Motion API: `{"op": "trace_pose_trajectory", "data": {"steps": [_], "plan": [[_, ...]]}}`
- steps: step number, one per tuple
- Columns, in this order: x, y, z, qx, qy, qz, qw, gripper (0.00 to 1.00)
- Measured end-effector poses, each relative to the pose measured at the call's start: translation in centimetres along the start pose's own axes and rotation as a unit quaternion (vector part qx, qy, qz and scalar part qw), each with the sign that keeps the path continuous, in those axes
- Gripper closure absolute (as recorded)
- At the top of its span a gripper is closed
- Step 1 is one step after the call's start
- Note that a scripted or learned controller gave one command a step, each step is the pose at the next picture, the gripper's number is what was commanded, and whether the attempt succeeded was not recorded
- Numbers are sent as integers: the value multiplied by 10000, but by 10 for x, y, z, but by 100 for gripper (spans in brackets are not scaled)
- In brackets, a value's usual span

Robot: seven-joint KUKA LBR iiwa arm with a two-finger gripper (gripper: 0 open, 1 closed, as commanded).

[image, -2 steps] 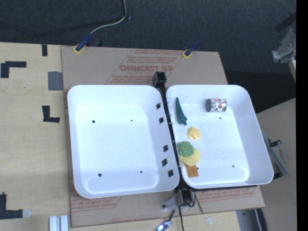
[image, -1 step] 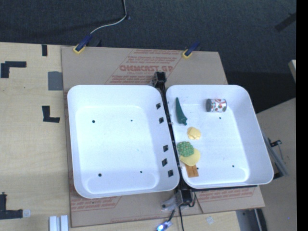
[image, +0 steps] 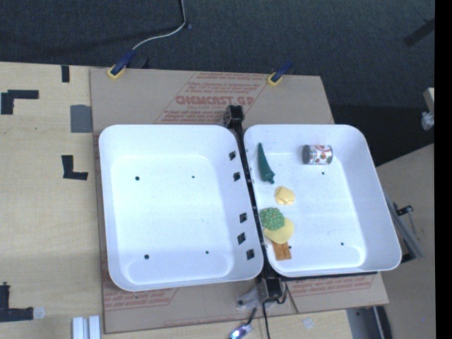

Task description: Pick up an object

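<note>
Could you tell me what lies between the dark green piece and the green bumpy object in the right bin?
In the camera view, a small pale yellow object lies between the dark green piece and the green bumpy object, slightly right of them.

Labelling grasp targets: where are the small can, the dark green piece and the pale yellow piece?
small can (image: 318,154), camera view, middle of its side.
dark green piece (image: 265,164), camera view, mid-length.
pale yellow piece (image: 284,195), camera view, its centre.
</note>
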State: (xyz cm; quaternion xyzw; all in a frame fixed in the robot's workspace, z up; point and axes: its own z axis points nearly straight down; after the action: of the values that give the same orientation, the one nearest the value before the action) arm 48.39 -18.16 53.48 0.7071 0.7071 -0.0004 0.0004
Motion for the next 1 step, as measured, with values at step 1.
{"op": "trace_pose_trajectory", "data": {"steps": [1], "plan": [[0,1,-11,-8,-9,0,10000,100]]}}
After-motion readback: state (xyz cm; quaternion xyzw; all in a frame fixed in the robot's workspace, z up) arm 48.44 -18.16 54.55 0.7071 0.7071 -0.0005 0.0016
